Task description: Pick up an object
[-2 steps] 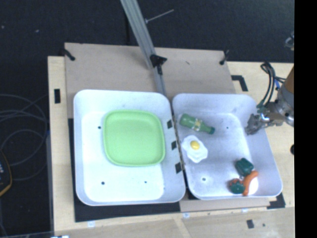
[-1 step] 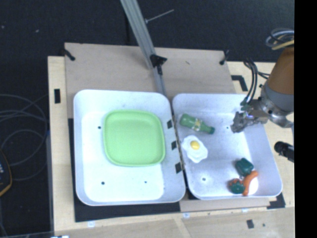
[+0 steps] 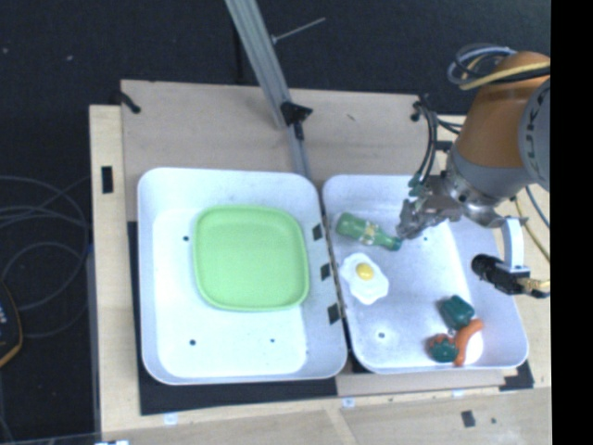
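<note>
No writing or brand readable anywhere; label on the green bottle [image 3: 367,231] too small and blurred to make out. Tool [image 3: 409,227] hanging low over the upper middle of the right bin [image 3: 422,355], just beside the bottle's right end; touching or merely close, impossible to tell. Opening of the tool also impossible to tell from this angle, and nothing showing as gripped. Bottle lying on its side in the right bin's upper left part, tilting down toward the right. Fried-egg toy [image 3: 364,279] resting just below it, near the bin's left wall. Dark green block [image 3: 456,311] sitting at the lower right, with an orange-and-white piece [image 3: 468,339] and a small red-and-green piece [image 3: 443,347] crowding together beneath it. Light green square plate [image 3: 251,257] lying flat in the left bin [image 3: 167,341], well apart from the tool. Both bins sitting side by side on the pale table [image 3: 204,119].
</note>
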